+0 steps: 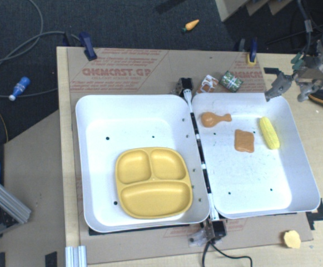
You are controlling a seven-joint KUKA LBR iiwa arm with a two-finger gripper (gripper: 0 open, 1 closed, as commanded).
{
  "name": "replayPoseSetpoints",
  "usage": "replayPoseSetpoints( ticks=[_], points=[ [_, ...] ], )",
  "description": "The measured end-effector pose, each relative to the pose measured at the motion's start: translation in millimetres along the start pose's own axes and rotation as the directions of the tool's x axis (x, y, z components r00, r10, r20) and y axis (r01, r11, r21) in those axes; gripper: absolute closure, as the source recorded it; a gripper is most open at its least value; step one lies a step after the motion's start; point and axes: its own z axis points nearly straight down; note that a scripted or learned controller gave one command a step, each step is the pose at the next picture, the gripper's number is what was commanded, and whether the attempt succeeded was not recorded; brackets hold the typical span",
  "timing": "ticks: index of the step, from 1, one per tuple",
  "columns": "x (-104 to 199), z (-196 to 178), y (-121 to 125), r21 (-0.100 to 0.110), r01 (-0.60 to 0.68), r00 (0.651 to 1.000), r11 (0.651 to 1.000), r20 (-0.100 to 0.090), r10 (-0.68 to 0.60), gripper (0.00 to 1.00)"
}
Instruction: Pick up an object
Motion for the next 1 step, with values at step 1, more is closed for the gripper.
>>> replayPoseSetpoints(
  ticks=[1],
  points=[
    [-31.8,114.9,41.1,0.003,0.0,1.0,1.0,0.0,0.0,0.0]
  ],
)
